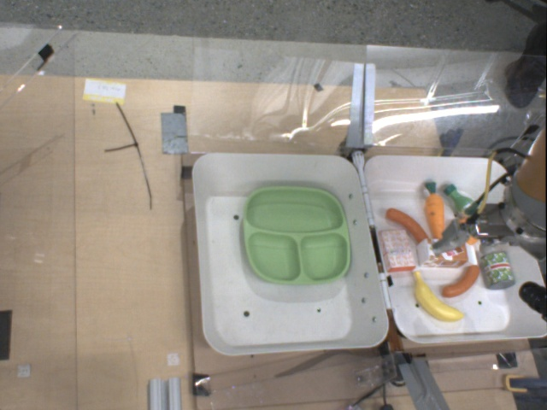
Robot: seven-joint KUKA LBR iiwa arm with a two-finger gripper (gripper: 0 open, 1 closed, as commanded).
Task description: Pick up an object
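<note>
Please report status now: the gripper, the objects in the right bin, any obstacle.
Gripper low in right bin, over packet; nothing seen held. Carrot, sausages, banana, can crowd close.

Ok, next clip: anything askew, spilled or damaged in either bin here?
Nothing stands out. The green divided plate lies flat in the left bin. The toy food in the right bin is loosely scattered but intact: carrot, banana, two sausages, a small can. The gripper is low among them.
</note>
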